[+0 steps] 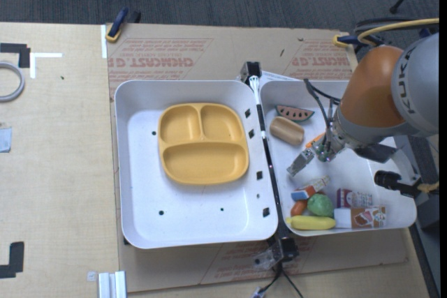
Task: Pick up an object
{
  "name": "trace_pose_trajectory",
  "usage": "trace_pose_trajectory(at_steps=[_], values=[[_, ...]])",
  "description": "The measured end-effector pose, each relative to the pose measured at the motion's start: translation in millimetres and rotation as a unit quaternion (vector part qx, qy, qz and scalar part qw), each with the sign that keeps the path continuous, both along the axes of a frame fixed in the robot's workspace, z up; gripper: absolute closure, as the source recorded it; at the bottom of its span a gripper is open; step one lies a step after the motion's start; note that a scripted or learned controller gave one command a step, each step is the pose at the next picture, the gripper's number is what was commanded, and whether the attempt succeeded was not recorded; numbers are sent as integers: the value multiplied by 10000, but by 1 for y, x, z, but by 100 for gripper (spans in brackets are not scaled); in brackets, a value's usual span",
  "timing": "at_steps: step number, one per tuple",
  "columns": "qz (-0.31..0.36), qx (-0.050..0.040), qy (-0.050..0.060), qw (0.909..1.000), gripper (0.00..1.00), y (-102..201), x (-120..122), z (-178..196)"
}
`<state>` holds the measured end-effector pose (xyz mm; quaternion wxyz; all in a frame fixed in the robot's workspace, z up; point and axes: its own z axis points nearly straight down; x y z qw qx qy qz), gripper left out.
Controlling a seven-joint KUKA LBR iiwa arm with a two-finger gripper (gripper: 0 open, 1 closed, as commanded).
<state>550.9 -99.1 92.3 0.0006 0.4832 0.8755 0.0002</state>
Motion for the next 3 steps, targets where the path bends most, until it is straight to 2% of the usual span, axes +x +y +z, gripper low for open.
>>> trace_pose_trajectory(at_steps=[1, 2, 3], values=[[-12, -2, -7, 10000, 100, 0, 0, 10], [-10, -2, -6, 10000, 0, 0, 0, 10], [-271, 0, 1, 9996, 0, -2, -39, 0]])
